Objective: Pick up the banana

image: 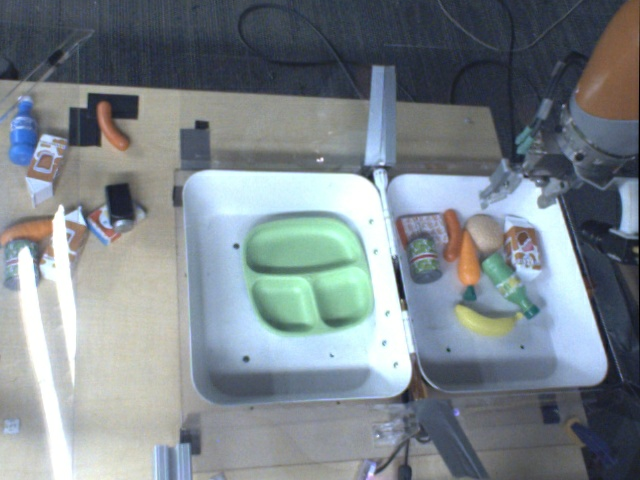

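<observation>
The banana (486,320) is lying near the front of the right bin (580,358), just beside a green bottle (508,280) and below a carrot (469,258). Farther back, the end effector (524,180) is hovering over the bin's far edge, fingers spread open, gripping nothing, well apart from the banana.

The scene is seen from one fixed camera, placed above the table (300,128) and directed down at a slant. Both white bins, the left bin (205,268) and the right bin (570,338), are covered fully. The arm (610,78) is seen entering from the right edge.
</observation>
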